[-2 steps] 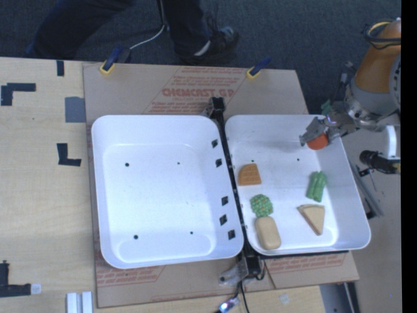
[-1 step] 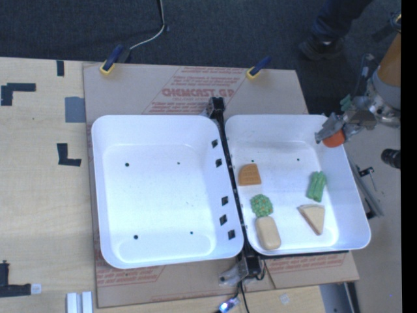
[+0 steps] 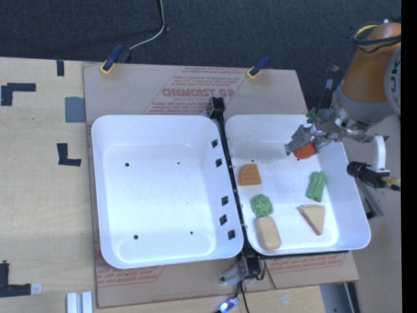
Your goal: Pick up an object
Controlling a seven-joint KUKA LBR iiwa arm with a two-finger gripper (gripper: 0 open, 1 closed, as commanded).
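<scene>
Brown cardboard sheet (image 3: pixel 189 93) with red print, flat on a pale wooden bench (image 3: pixel 39 207). At its far edge, two yellow-and-blue clamps, one at the left corner (image 3: pixel 112 59), one further right (image 3: pixel 258 66). Black tape marks (image 3: pixel 65 155) and a grey patch (image 3: pixel 74 108) on the wood. Beyond, on dark carpet (image 3: pixel 273 18), a thin cable (image 3: pixel 158 18).

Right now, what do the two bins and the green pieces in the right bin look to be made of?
The left bin and right bin: probably thin moulded plastic, smooth white with a soft sheen and rounded rims. The long green piece: likely matte plastic or rubber toy food, evenly coloured. The round green piece: knobbly, possibly plastic or foam; too small to tell.
</scene>
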